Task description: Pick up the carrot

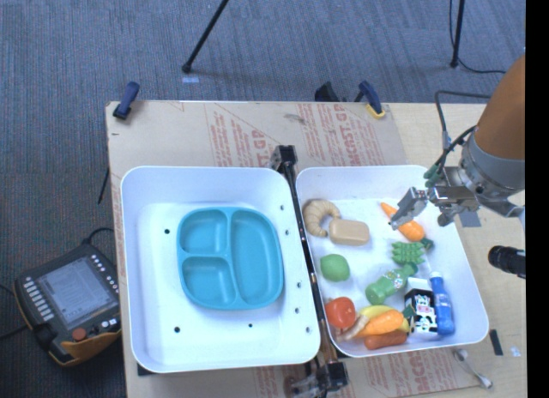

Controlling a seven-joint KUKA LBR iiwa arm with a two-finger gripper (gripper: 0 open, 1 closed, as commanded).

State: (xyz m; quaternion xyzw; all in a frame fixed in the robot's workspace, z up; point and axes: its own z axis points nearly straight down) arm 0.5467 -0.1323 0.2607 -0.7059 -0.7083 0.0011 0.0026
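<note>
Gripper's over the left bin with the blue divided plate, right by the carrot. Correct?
Wrong bin. The camera view shows the two-finger gripper over the right white bin, beside the small orange carrot. The blue divided plastic plate lies in the left white bin.

My gripper (410, 208) hangs over the right bin (374, 177), its tip right at the carrot (405, 224), which lies slanted near that bin's upper right part with its narrow end toward the croissant (319, 214); I cannot tell whether my fingers touch it. Taking the carrot as my mark, a tan bread piece (349, 232) sits to its left beside the croissant, a green lime (334, 267) lies lower left, and a green leafy toy (408, 255) rests just below it. Far to the carrot's left, the left bin (146, 190) holds a blue divided plate (230, 257).
</note>
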